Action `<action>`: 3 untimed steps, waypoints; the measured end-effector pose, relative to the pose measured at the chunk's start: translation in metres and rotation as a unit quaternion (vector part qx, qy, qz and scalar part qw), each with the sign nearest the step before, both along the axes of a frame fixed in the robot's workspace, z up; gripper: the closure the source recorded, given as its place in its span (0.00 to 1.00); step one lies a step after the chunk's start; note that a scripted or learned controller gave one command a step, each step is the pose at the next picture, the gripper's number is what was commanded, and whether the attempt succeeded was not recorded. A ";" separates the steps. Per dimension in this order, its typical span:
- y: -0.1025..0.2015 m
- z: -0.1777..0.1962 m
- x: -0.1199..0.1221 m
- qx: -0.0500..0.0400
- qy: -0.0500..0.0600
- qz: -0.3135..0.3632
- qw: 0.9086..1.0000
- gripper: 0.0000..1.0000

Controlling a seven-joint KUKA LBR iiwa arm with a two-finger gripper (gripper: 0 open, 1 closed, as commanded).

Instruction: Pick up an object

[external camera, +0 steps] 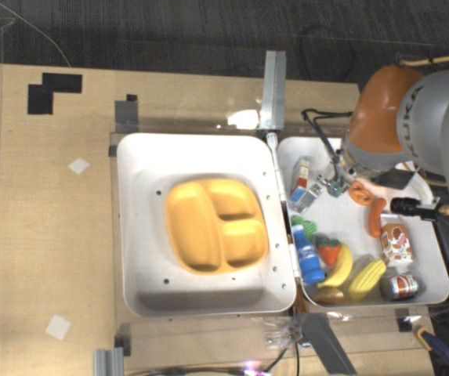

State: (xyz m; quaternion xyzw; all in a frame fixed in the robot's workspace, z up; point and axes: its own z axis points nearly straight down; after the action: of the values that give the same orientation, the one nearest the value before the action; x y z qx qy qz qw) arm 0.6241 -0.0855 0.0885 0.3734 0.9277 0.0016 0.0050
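Over the right bin (440, 282), above toy food: gripper (335, 183). Finger state impossible to tell. In the left bin (142, 210), a yellow tray (215, 224).

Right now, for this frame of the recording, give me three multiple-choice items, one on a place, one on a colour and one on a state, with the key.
1. Where does the yellow divided tray lie?
A. In the left bin
B. In the right bin
C. On the bench outside both bins

2. What colour is the bottle at the right bin's left wall?
A. Red
B. Blue
C. White

3. How does the banana lie?
A. Clamped in the gripper
B. Standing on the tray
C. Loose in the right bin, among the other items

Key: 1 A, the tray sits in the middle of the left bin. 2 B, its body is plainly blue. 3 C, it rests near the bin's front edge, beside the corn cob, away from the arm.
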 end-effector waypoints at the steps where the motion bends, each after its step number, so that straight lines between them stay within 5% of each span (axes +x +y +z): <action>1: 0.001 0.000 0.039 0.002 0.004 -0.166 0.986 0.00; 2: -0.020 0.026 0.012 0.002 0.001 -0.297 0.955 0.00; 3: -0.034 0.002 0.044 0.001 0.007 -0.351 0.936 0.00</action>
State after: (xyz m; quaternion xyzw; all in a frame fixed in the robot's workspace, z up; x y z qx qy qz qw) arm 0.6685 -0.1195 0.0902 0.6750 0.7378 -0.0024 -0.0019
